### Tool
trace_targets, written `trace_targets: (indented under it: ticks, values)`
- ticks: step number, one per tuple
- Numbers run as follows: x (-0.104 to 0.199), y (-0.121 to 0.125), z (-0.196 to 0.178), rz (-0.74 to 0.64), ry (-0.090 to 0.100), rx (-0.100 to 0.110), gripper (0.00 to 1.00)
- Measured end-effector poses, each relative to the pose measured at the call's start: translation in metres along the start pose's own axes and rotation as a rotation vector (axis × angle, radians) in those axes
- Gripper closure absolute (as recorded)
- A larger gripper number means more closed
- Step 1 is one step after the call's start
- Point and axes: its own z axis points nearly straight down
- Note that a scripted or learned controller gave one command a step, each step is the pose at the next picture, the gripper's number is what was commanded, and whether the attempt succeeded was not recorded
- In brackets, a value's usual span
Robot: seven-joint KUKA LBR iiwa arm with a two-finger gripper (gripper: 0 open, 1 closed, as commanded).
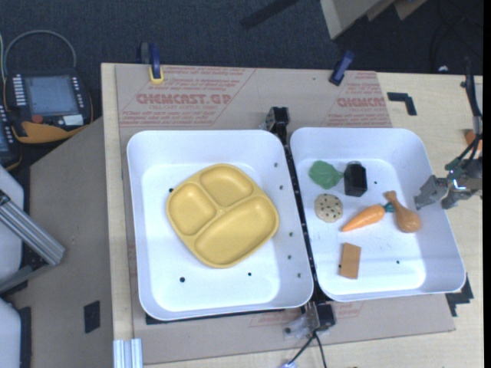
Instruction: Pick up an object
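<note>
Gripper (pixel 439 192) sits at the right rim of the right bin (pixel 437 271), low and just beside the chicken drumstick (pixel 402 213); nothing lies between its fingers, and whether they are spread or closed cannot be told from here. Candidate objects cluster in this bin: carrot (pixel 363 218), cookie (pixel 328 207), green leaf (pixel 325 175), black block (pixel 354 179), orange block (pixel 350 260). The left bin (pixel 146 228) carries a yellow divided plate (pixel 222 215), likely the drop zone. The drumstick looks the nearest target.

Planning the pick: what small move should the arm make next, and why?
Probably slide the gripper inward over the right bin toward the chicken leg: the gripper sits at that bin's outer rim, and the leg is the nearest item.
</note>
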Motion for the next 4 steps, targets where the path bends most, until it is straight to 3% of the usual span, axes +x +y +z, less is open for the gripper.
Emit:
trace_targets:
  ticks: [1, 4]
  values:
    - [-0.001, 0.001, -0.039, 0.000, 0.000, 0.001, 1.00]
    - [0.140, 0.053, -0.036, -0.004, 0.003, 0.004, 1.00]
